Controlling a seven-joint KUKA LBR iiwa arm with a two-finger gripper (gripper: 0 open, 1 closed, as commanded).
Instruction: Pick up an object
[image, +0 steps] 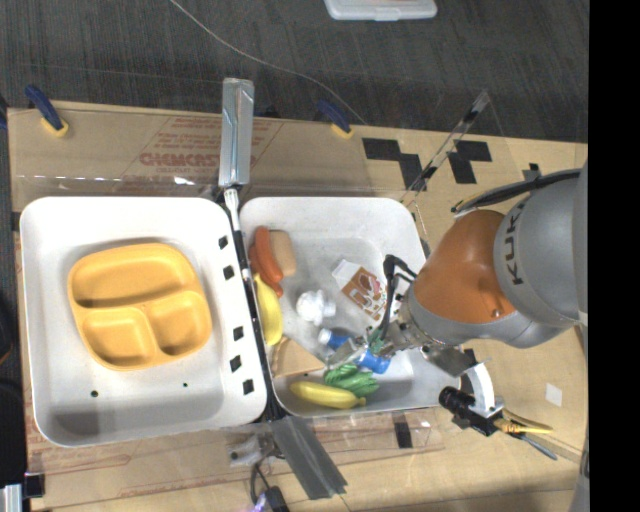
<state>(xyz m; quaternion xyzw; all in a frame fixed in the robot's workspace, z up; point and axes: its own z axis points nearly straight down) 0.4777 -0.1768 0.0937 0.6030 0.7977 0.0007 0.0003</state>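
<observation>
Several items crowd the right bin (400, 215) under the hand (378, 348), grip state unreadable, near green toy (352, 377) and banana (322, 394); clutter could spoil a grasp.

The robot arm (540, 250) was a bulky rounded body of smooth matte grey casing, with dark "KU" lettering along its upper shell. A broad glossy orange band (462, 270) wrapped it above the wrist, a thin black cable (397, 268) looped beside it, and darker metal fittings sat below.
</observation>
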